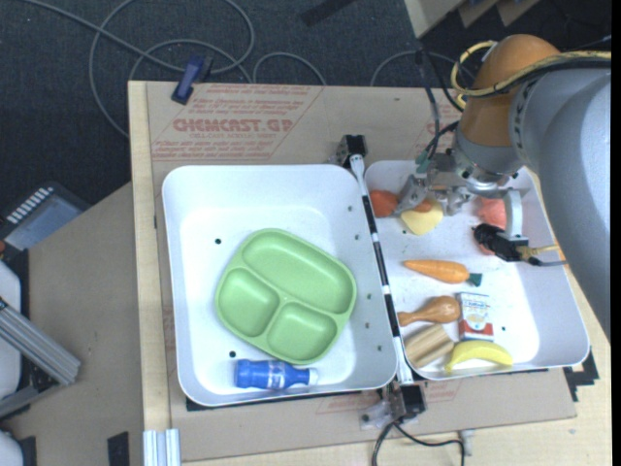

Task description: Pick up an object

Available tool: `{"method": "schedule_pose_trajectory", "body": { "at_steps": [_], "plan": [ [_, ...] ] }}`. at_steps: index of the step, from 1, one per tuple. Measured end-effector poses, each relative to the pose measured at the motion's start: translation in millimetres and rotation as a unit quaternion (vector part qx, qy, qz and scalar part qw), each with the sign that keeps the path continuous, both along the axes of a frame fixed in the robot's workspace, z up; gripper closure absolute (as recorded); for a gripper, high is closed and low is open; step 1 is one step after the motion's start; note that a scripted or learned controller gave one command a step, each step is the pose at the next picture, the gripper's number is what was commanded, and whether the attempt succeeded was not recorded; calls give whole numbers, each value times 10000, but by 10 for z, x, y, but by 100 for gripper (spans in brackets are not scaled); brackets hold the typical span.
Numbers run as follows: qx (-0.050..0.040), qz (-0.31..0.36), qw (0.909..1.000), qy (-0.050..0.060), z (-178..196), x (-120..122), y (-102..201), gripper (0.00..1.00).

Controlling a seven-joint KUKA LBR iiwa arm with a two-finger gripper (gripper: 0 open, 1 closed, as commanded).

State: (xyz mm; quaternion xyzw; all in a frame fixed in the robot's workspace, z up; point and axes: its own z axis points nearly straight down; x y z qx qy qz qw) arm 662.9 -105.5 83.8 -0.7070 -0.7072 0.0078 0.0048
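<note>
A pale yellow toy point(422, 221) lies at the far end of the right bin point(563, 333), right under the jaws, which I cannot tell are open or shut. The grey arm point(572, 134) reaches down from the right, wrist vertical.

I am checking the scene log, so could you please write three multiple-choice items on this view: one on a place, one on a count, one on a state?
1. Where does the blue bottle lie?
A. Left bin, near edge
B. Right bin, far corner
C. On the green tray

2. How many compartments has the green tray?
A. Two
B. Three
C. Five

3. How does the carrot stand?
A. Upright
B. Lying flat in the right bin
C. Held by the gripper

Answers: 1 A, it lies below the tray inside the left bin. 2 B, three hollows show. 3 B, it lies flat in the right bin, apart from the gripper.
</note>
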Motion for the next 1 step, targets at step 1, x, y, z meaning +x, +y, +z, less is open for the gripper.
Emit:
{"method": "schedule_pose_trajectory", "body": {
  "at_steps": [1],
  "plan": [
    [15, 7, 10000, -14, 103, 8, 22, 100]
  ]
}}
